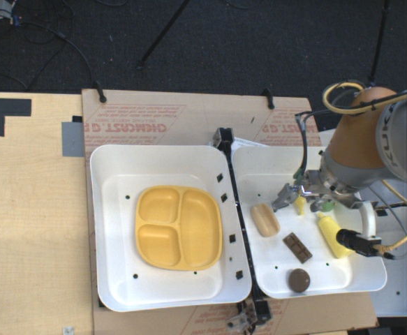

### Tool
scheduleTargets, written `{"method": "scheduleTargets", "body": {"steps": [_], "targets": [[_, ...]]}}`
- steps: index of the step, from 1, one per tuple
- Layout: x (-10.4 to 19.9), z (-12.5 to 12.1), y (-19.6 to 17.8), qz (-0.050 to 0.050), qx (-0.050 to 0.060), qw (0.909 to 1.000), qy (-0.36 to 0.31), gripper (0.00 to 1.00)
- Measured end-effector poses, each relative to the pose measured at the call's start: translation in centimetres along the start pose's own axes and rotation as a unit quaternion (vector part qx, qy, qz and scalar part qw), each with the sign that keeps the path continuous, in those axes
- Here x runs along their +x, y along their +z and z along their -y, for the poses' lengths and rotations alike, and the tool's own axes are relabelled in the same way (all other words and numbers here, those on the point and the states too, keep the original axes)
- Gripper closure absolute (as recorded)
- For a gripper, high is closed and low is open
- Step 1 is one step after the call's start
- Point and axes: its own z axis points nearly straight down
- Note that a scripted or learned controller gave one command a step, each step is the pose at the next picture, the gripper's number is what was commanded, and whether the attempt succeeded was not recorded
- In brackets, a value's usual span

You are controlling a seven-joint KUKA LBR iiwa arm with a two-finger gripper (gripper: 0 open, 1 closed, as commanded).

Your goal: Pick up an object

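The grey arm with its orange band [360, 135] is reaching in from the right and hanging over the right white bin [273, 169]. Its gripper [302, 195] is sitting low over the upper middle of that bin, and the metal parts at its tip are spreading out to either side, but how far the jaws are standing apart is not something the view is making clear; nothing is showing between them.

Several things are lying in the right bin. A tan bread roll [264, 220] is lying just below and to the left of the gripper tip, close to it but not touching as far as can be told. A brown chocolate bar [297, 247] is lying below the roll, tilted, and a round brown cookie [299, 280] is resting near the bin's lower edge. A yellow object [331, 233], long and banana-like, is lying just to the right of the chocolate bar, below the arm's wrist, with a black part of the arm's hardware crossing its lower end. A small yellow piece [299, 205] is showing right at the gripper tip; whether it belongs to that object is unclear.

The left white bin [112, 187] is holding a yellow divided plate [179, 227], lying flat near its middle, well apart from the gripper.
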Motion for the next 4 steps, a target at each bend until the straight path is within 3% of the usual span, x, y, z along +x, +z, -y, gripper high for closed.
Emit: {"method": "scheduleTargets", "body": {"steps": [1,2,4], "targets": [[0.0,0.0,5.1,0.000,-0.003,1.0000,0.001,0.00],[0.1,-0.2,3.8,-0.001,-0.004,1.0000,0.001,1.00],[0.3,-0.1,-7.8,0.001,-0.006,1.0000,-0.001,1.00]]}}
